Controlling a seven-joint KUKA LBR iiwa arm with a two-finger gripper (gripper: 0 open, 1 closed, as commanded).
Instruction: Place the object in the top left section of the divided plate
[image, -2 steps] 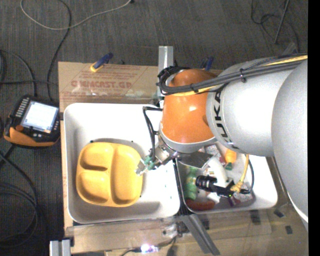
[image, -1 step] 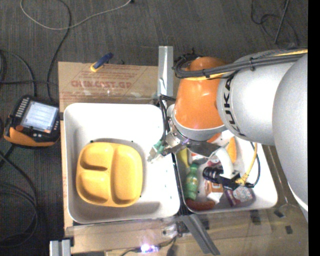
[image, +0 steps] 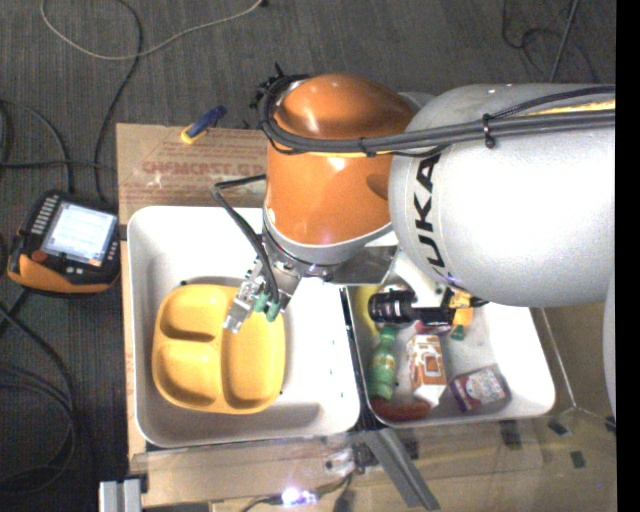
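Camera view is showing us hovering our gripper (image: 252, 303) over the yellow plate (image: 200, 385) in the left bin (image: 310, 400), presumably lining up the top-left section, though grip and object are escaping us.

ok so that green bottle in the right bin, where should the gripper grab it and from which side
Probably around the body of the green bottle, just below its neck, coming straight down from above. It seems to lie flat, long axis running near to far in the right bin, so the fingers should close across its width. The carton sits close on its right and the bin wall on its left, leaving little room.
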